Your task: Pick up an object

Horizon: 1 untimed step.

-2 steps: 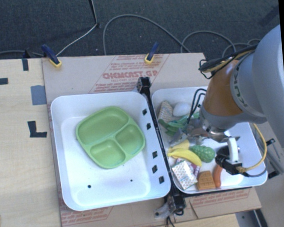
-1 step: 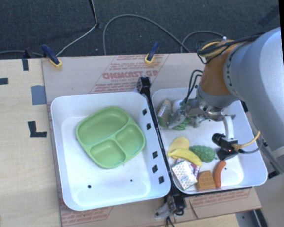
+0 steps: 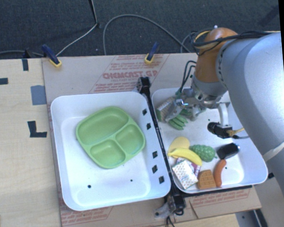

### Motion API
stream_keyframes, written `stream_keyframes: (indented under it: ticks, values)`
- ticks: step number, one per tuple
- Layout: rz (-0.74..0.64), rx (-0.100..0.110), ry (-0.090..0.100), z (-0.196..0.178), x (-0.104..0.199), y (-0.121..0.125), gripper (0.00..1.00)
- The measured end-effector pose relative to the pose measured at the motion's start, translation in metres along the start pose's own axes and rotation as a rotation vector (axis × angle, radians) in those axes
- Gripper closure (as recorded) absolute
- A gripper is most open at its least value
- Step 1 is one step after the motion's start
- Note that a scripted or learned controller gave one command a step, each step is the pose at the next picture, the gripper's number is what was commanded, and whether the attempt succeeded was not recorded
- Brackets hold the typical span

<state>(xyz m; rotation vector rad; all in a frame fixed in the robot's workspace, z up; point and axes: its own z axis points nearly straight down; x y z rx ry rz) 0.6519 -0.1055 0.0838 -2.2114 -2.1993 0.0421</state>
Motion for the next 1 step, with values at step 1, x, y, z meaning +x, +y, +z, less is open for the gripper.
stream_keyframes:
  ticks: [1]
  values:
    - [0.001, 0.0, -0.005, -0.0079, -0.0009, -0.001, 1.0]
